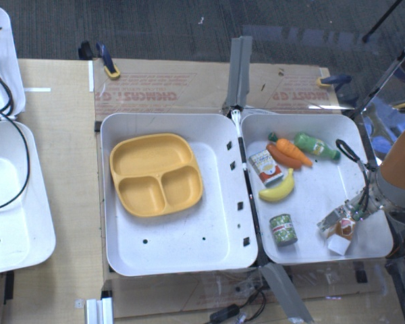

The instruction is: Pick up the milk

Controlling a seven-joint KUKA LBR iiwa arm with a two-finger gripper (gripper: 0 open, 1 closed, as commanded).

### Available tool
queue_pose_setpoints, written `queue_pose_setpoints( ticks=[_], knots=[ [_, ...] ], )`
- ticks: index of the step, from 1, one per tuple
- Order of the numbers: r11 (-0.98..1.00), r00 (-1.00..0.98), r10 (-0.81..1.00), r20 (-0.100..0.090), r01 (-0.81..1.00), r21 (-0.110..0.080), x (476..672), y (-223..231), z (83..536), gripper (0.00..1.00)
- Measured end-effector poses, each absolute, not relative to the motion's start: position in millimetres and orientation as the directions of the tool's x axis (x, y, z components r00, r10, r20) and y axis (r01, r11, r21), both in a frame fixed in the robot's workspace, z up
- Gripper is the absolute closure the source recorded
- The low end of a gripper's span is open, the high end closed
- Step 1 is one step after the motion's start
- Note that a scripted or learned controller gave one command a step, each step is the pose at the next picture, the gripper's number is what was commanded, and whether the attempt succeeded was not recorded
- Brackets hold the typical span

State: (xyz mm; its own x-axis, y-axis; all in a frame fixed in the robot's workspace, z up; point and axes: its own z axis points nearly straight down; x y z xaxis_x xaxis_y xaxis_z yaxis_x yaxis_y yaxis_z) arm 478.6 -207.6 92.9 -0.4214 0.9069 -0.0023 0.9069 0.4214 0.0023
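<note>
Two shallow white bins sit side by side on the wooden surface [61, 79], and I reach in from the right over the right bin [368, 248]. My hand [339, 220] is low in that bin's lower right part, near its right wall, and I cannot tell whether it is apart or together, because the metal parts blur into one another there. Just under it, and seemingly touching it, lies a small brown and white carton-like thing [342, 235] close to the bin's lower right corner; I cannot say that it is between my tips. The small white milk carton with red and blue print [266, 167] lies well apart from my hand, in the upper left part of the same bin, close to the wall between the bins. A yellow plastic banana [278, 190] lies just below the milk carton, touching or nearly touching it. An orange plastic carrot [288, 154] lies just to the carton's upper right, with a green plastic bottle [316, 147] beside the carrot. A small green tin can [283, 229] stands lower down, between the banana and the bin's front wall. The left bin [121, 248] holds a yellow plastic plate with three compartments [156, 174].
</note>
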Motion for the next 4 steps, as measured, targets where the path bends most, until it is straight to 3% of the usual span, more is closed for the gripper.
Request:
queue_pose_setpoints(
  ticks=[1, 2, 3, 4],
  knots=[
    [0.42, -0.42, 0.908, -0.013, 0.907, 0.016, 484.6, -207, 104, 1.0],
    [0.405, -0.405, 0.914, -0.001, 0.914, 0.0, 478.8, -145, 222, 1.0],
    [0.404, -0.404, 0.915, -0.001, 0.915, 0.0, 478.5, -145, 222, 0.0],
    [0.602, -0.602, 0.799, -0.008, 0.799, 0.006, 480.5, -172, 107, 0.0]
  ],
)
